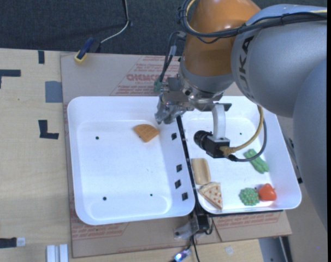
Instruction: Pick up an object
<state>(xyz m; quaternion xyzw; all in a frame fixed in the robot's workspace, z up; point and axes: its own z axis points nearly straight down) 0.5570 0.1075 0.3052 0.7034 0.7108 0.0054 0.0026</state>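
Note:
An orange-brown cracker-like piece (146, 132) lies in the left bin (89, 157), near its upper right. My gripper (165, 113) hangs just right of it, close to the divider between the two bins, with nothing visibly held. In the right bin (285, 168) lie a bread slice (200, 171), a pizza-like wedge (212, 195), a green broccoli piece (248, 196), a red tomato-like piece (267, 192) and a green pod (256, 161).
The arm's big orange and grey body covers the upper part of the right bin. A black cylinder with cables (209, 143) hangs off the wrist above the right bin. A blue and yellow clip (84, 50) sits on the bench behind the bins.

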